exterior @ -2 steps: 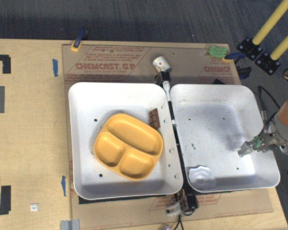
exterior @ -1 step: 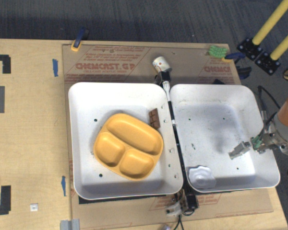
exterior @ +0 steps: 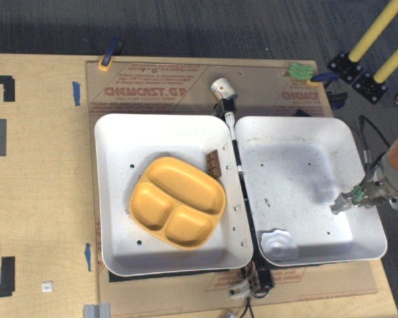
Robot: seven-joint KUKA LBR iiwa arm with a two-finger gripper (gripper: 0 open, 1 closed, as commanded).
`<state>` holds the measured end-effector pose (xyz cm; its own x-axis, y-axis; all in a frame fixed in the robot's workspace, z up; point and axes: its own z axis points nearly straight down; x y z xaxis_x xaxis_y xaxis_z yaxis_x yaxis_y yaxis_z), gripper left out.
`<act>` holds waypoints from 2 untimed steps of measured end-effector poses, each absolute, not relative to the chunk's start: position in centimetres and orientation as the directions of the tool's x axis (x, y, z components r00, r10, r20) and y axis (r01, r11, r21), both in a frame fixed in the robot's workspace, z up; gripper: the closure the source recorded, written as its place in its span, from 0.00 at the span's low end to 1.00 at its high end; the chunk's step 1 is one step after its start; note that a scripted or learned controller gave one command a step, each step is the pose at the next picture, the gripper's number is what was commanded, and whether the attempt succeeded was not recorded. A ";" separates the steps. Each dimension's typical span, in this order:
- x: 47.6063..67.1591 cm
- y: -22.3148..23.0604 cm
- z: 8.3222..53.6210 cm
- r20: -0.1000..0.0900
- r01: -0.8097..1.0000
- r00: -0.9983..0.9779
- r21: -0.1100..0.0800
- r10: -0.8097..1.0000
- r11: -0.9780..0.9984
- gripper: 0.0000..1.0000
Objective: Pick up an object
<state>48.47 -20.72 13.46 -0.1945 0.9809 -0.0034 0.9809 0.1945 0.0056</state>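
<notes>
A yellow three-compartment plate [exterior: 178, 201] lies upside down in the left bin [exterior: 116, 177]. A small brown block [exterior: 213, 164] rests against that bin's right wall, just above the plate. In the right bin [exterior: 298, 144], a crumpled clear plastic piece [exterior: 278, 245] sits at the near left corner. My gripper [exterior: 345, 202] reaches in from the right edge and hangs low over the right bin's near right part. It is well apart from the plastic piece, and I see nothing in it.
A white and black clamp-like fitting [exterior: 223, 93] stands behind the seam between the bins. Yellow poles with black feet [exterior: 358, 68] stand at the far right. Cardboard [exterior: 159, 88] lies under the bins.
</notes>
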 end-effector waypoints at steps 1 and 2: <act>48.0 -8.1 18.9 0.001 0.990 -0.138 0.001 0.990 0.138 1.00; 48.0 -13.4 21.2 -0.002 0.944 -0.329 0.002 0.944 0.329 1.00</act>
<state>48.01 -13.45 21.23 -0.3288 0.9444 -0.0019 0.9444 0.3288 0.0021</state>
